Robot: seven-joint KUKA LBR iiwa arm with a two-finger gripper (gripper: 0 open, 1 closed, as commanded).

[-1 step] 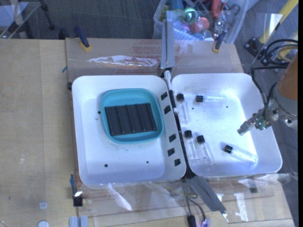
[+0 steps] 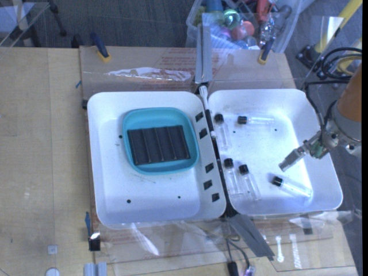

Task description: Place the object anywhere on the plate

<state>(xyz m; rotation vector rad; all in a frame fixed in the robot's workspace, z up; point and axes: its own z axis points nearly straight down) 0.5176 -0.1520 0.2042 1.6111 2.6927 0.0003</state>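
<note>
A teal plate point(image 2: 159, 140) with a dark ribbed insert point(image 2: 158, 144) lies in the left bin point(image 2: 109, 171). Several clear vials with black caps lie in the right bin point(image 2: 287, 102): one at the back point(image 2: 256, 120), one by the divider point(image 2: 222, 132), a pair near the front point(image 2: 240, 180), and one at the front right point(image 2: 293, 187). My gripper point(image 2: 287, 163) hangs over the right bin's right side, pointing down and to the left. It is just above and behind the front-right vial, apart from it. Nothing shows in its grasp.
A raised divider with black clips point(image 2: 208, 154) runs between the two bins. Black cables point(image 2: 330, 68) loop at the back right behind the arm. A clear box of toys point(image 2: 244, 10) stands beyond the bins. Wooden bench point(image 2: 40, 154) extends to the left.
</note>
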